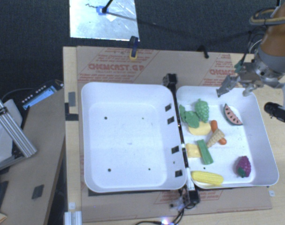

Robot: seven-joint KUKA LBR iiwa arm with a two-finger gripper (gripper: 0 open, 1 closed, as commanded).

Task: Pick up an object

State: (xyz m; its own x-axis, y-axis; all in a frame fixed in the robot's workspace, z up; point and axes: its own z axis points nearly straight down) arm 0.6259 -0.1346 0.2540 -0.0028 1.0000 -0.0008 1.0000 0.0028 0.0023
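My gripper (236, 89) hangs over the far edge of the right bin (262, 139), fingers spread open with nothing between them. Just below it in the bin lies a watermelon slice (232, 115). To its left are green leafy toys (191, 117) and a green bumpy piece (202, 109), with a yellow piece (199, 128), a carrot (213, 124) and a cone (216, 137) under them. Nearer the front sit a green stick (205, 152), a yellow cube (192, 150), a corn cob (207, 177) and purple grapes (243, 166).
The left bin (93, 125) adjoins the right one, joined by black clips (170, 108). A yellow clamp (133, 48) and a shiny sheet (103, 13) lie beyond the bench. A metal rail (11, 130) stands at the far left.
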